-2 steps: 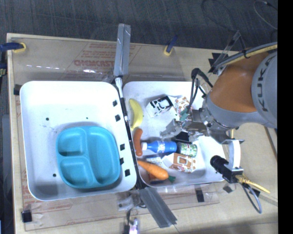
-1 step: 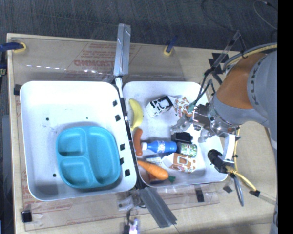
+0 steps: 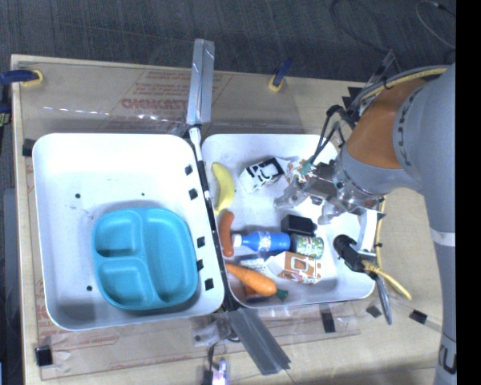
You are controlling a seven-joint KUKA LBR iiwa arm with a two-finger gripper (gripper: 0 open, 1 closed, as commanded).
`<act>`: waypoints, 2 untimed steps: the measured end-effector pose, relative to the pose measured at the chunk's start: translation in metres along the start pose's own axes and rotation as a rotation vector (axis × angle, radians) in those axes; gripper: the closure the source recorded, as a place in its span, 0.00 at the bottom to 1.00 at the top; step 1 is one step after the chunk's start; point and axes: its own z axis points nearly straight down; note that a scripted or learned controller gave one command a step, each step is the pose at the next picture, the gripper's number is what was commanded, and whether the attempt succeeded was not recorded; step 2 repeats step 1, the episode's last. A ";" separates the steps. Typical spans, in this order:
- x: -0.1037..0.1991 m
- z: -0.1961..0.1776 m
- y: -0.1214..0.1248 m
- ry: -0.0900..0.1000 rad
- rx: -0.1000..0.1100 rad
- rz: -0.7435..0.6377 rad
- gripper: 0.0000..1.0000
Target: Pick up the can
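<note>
Approach is judged the step in hand: the gripper [image 3: 305, 184], whose opening cannot be told, is poised in the right bin [image 3: 224, 147] just above the can [image 3: 306, 245], lying beside the blue bottle [image 3: 262, 241], so a short descent is called for.

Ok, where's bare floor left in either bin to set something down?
Left bin: bare floor along the far wall and the left wall, bordering the blue tray. Right bin: crowded; banana, carrot, blue bottle and can fill it, with the tool above.
</note>
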 end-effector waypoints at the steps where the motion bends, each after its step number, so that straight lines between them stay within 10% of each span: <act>1: 0.050 0.074 0.039 0.000 0.001 0.004 0.00; 2: 0.050 0.074 0.039 0.000 0.001 0.004 0.00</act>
